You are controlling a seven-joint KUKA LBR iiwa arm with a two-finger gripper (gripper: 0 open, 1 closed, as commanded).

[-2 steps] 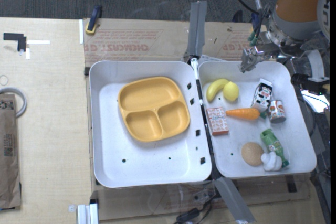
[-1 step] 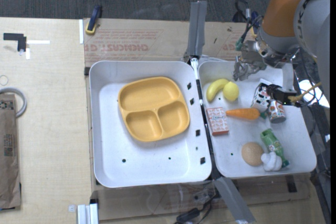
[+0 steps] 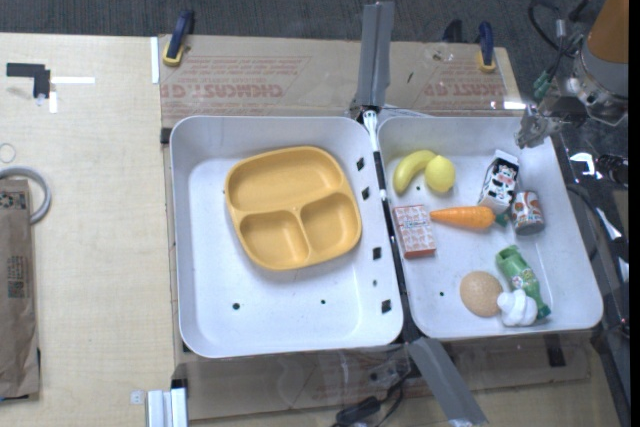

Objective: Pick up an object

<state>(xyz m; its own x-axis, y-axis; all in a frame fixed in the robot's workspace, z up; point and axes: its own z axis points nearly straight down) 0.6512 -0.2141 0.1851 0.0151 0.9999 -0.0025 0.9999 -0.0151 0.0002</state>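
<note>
I had the arm parked high at two o'clock, the tool [image 3: 537, 123] hanging just over the far right rim of the right bin [image 3: 590, 305], and I honestly could not tell from that slant how it was set. Nothing was in it, so the pick was not yet begun, by my reading.

Everything worth grabbing sat in that right bin: one banana [image 3: 412, 169] and one lemon [image 3: 440, 174] touching at eleven o'clock, one small carton [image 3: 499, 181] leaning by one tin can [image 3: 527, 212] at one o'clock, one carrot [image 3: 464, 217] across the middle, one red box [image 3: 414, 230] at nine, one egg [image 3: 481, 294] and one green bottle [image 3: 521, 288] side by side at five.

My pick would have been the carton, nearest the tool. I judged a straight drop with the closing line across its narrow faces best, keeping wide of the can just beside it. The egg looked likely to roll and the carrot to slip.

The left bin [image 3: 195, 315] carried one yellow divided plate [image 3: 293, 207]. Behind, two blue clamps [image 3: 179, 35] pinned cardboard to the counter [image 3: 80, 215]
</note>
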